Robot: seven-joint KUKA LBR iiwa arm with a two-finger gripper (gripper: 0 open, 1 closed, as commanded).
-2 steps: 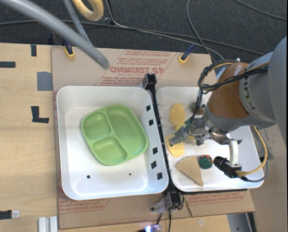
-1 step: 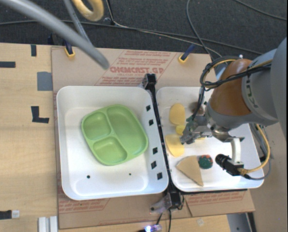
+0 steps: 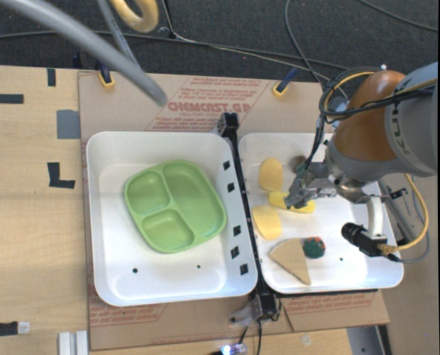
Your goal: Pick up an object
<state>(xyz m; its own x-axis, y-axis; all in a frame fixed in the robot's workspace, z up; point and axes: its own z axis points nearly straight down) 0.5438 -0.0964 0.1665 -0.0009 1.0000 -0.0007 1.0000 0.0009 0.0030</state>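
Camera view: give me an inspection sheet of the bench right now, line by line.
Surface: two white bins, left bin and right bin, on cardboard.
Job's things: yellow pieces, tan wedge, green ball, all in right bin.
Clutter: green tray in left bin.
Gripper: gripper low over a yellow piece; grasp not clear.
Cables: black cables behind bins; yellow cable on the arm.
Surroundings: wooden bench, yellow clamps.

The green tray fills the left bin's middle; yellow pieces crowd the right bin.
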